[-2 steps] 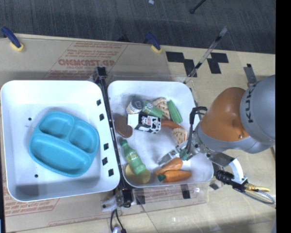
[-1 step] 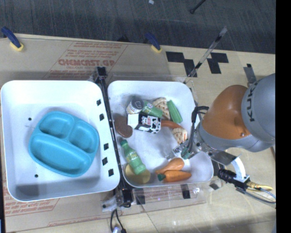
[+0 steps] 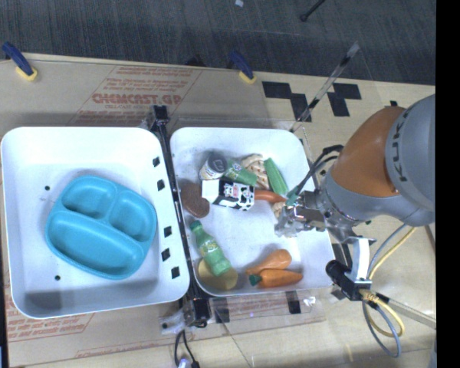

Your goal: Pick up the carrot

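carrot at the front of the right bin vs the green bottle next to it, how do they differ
The carrot is orange with a small green end; the green bottle is green with a pale label. The carrot lies nearly level across the right bin; the bottle lies slanted, its cap toward the back. The carrot is right of the bottle, nearer the claw. Both lie flat in the same bin.

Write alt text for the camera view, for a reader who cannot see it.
The gripper hangs over the right bin, above and apart from the carrot lying near the bin's front edge beside a green bottle. More toy food is clustered at the bin's back. The left bin holds a blue divided plate.
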